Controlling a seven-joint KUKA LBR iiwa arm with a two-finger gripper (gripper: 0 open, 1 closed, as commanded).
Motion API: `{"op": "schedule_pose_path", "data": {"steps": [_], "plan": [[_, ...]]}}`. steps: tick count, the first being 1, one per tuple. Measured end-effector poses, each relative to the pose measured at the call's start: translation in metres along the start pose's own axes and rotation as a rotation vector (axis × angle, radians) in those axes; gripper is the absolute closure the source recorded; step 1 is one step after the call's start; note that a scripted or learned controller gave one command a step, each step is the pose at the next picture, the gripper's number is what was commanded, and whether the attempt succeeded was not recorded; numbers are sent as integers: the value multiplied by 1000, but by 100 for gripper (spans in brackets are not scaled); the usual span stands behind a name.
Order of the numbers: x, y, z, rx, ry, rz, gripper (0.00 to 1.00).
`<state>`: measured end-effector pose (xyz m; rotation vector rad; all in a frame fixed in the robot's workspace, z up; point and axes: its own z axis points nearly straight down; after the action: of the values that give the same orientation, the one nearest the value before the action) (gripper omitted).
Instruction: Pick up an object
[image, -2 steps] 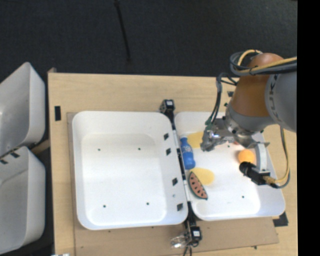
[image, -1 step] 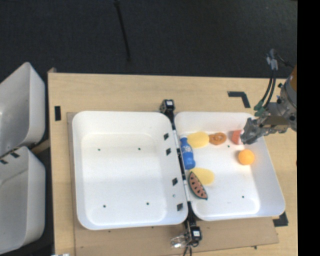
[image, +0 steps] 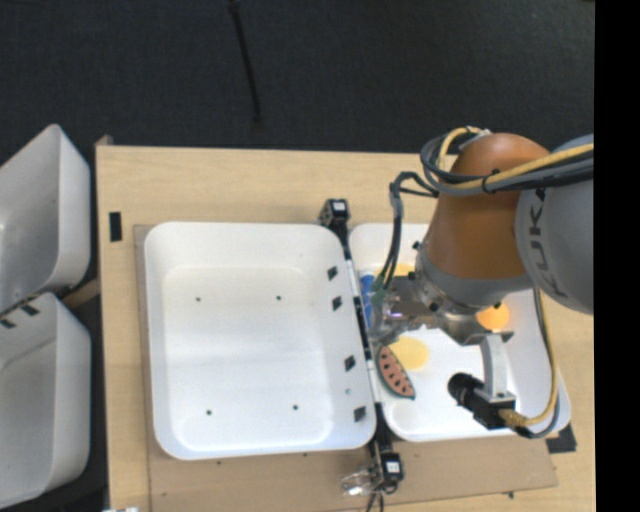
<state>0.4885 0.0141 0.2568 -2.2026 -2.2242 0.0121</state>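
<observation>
- A watermelon-slice toy, red with dark seeds and a green rind, lies in the right bin, close to that bin's left wall and toward its near side.
- Just beside it, on its upper right, sits a pale yellow round piece; the two look to be touching or nearly so.
- An orange object shows further right in the same bin, partly covered by the arm's wrist.
- A blue item lies against the right bin's left wall, above the watermelon slice; its form is too hidden to name.
- A small yellow patch shows near the back of the right bin, mostly covered by the arm.
- The gripper hangs over the right bin's left part, above the watermelon slice and next to the blue item; whether it is apart or together cannot be told from this slant, and nothing can be seen held in it.
- The arm, with its orange band and looped cables, covers much of the right bin from the right.
- A black fitting with a yellow cable hangs over the bin's near right part.
- The left bin stands just beside the right one, their walls joined by black clips.
- Both bins rest on the wooden bench.
</observation>
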Motion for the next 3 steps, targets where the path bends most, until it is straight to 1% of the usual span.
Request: {"op": "schedule_pose_path", "data": {"steps": [1,2,3], "plan": [[-19,1,-133,-27,-4,8,100],[54,18,-36,-4,-3,3,100],[50,19,-41,-11,-3,8,0]]}}
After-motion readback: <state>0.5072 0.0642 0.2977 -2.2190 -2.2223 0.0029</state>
